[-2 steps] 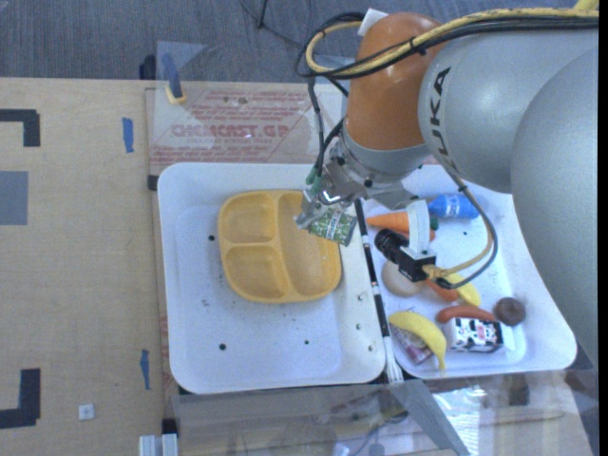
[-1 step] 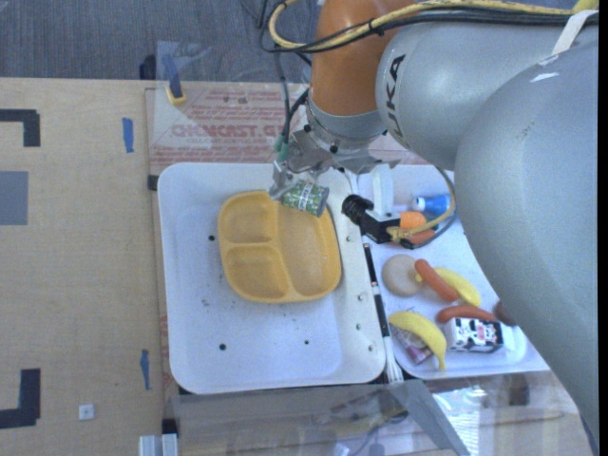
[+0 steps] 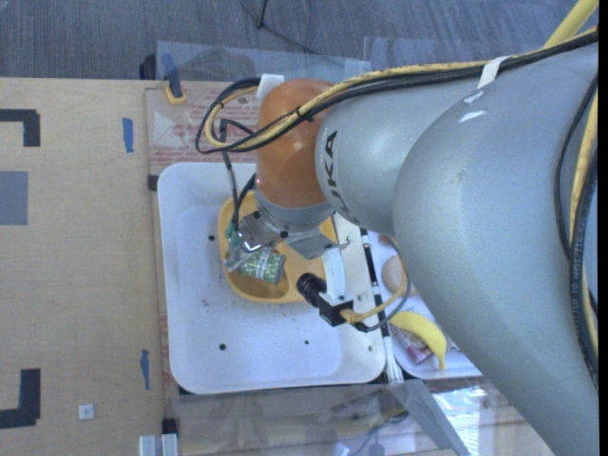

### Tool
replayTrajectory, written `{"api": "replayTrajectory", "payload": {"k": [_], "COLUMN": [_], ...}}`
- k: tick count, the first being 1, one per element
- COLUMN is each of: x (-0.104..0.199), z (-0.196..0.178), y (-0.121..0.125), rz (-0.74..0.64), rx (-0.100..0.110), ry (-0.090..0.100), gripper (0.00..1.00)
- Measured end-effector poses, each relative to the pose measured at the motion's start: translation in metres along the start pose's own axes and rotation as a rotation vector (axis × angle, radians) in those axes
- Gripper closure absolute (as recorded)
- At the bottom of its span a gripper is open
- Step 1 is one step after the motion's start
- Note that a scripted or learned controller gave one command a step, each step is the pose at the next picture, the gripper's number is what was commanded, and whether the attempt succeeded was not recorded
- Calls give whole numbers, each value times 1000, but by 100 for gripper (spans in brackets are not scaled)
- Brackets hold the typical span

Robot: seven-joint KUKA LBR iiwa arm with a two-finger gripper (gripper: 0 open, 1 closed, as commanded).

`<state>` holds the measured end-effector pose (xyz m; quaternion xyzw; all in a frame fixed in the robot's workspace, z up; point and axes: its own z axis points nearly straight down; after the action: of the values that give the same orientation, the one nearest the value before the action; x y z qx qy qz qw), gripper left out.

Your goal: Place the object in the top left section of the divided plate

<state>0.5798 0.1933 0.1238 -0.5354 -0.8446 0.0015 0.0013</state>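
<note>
While I watch from above, largest thing first:

Arm: my grey arm [image 3: 475,179] sweeps in from three o'clock and covers most of the right side, its orange band [image 3: 290,145] sitting at the picture's centre; I judge it is posed steeply down so the wrist can work over the plate.

Left bin: the white bin [image 3: 190,331] lies at centre to seven o'clock of the frame, bare floor toward six and nine o'clock.

Right bin: a sliver of it [image 3: 418,361] peeks from under the arm at five o'clock, with a banana [image 3: 425,335] lying in it.

Plate: the yellow divided plate [image 3: 261,291] rests in the left bin at its one o'clock corner, mostly under the wrist, so I cannot make out its dividers.

Gripper: the gripper [image 3: 249,245] hangs over the plate's nine o'clock side; whether it is parted or closed I cannot tell.

Object: a green-and-white speckled item [image 3: 261,266] sits just below the gripper at its five o'clock, over the plate; held or lying there, I cannot say, nor which section.
</note>
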Motion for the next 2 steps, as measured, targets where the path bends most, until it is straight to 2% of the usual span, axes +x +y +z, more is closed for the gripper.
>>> {"api": "replayTrajectory", "payload": {"k": [1,2], "x": [-38,-35], "z": [1,11], "y": [-6,13], "rz": [-165,-121], "rx": [-15,14], "ry": [14,9], "gripper": [100,100]}}
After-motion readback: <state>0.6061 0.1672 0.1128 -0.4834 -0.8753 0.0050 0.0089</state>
